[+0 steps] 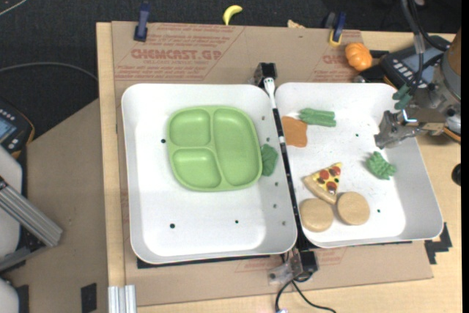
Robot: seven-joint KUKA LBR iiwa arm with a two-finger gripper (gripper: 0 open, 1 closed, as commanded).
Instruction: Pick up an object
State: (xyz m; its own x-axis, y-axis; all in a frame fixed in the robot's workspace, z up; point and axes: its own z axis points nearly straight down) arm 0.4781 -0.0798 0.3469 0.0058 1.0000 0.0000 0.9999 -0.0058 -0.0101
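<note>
Gripper sits over the right bin's right side; grip state not readable at this angle. Nearest candidate: green leafy piece, just below it. Pizza slice and two cookies lie further left. Risk: the leafy piece is small and flat, so the gripper could close above it.

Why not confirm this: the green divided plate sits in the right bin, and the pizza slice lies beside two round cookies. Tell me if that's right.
Not quite. The camera view shows the green divided plate in the left bin, not the right one. The rest holds: the pizza slice lies beside the two round cookies in the right bin.
</note>
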